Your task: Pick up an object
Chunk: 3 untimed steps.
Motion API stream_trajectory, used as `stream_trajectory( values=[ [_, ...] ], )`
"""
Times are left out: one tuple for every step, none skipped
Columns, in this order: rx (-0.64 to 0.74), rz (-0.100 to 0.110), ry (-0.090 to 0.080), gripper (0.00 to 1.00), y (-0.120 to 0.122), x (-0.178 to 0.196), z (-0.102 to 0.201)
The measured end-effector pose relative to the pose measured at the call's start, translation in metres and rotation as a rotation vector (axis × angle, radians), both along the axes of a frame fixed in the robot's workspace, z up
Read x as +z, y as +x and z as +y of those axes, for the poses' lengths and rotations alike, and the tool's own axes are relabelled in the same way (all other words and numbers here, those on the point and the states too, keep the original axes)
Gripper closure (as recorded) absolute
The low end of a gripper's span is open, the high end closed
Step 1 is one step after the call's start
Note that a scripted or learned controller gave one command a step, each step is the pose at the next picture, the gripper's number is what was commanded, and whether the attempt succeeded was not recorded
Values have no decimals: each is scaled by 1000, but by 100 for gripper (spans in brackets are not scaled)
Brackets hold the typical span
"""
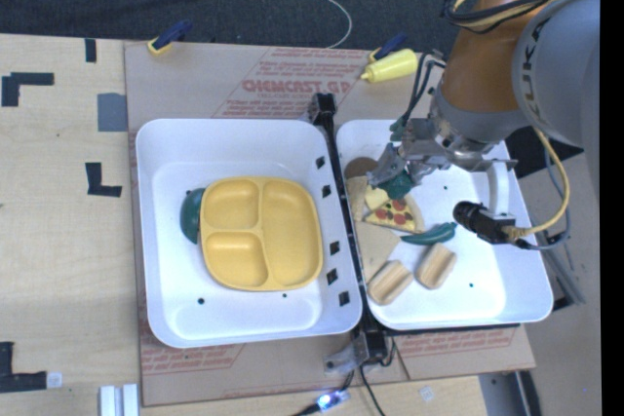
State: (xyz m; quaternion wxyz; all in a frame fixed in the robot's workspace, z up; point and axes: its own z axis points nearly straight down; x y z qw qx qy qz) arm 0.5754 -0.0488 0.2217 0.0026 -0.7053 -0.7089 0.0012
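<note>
Low over the shallow white right-hand bin [517, 292], toward its ten o'clock corner: the grey two-finger pincer [395, 178], dark-tipped, with a teal scrap showing at its end. Cannot tell whether open, closed or gripping anything, since wrist and body hide the tips.

Directly below, at about six o'clock from the tips: the flat toy pizza slice with red and green toppings [391, 210], likeliest target, lying on the bin floor near the dividing wall. Just beside it at four o'clock: the curved green toy pepper [432, 233], touching or nearly touching the slice's edge. Farther toward six o'clock: two tan bread-roll-shaped toys [412, 274], side by side.

Risks, as judged from here:
- Slice too flat; likely to slip off closing tips or merely get pushed along the floor.
- Nearness of the bin wall at nine o'clock; possible scrape or blocked finger.
- Pepper dragged along or nudged, spoiling the grip.
- Brown round item [357, 168] at the corner partly hidden; possible collision.

Left-hand white bin [156, 209] with yellow divided plastic plate [261, 233] over a dark teal object [191, 214]: well apart, unlikely to interfere.
</note>
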Motion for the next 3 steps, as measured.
stream_trajectory(
  values=[
    [0, -2, 0, 100, -33, 12, 36],
    [-3, -1, -3, 100, -22, -5, 37],
    [-5, -1, -3, 100, -34, -5, 30]
  ],
)
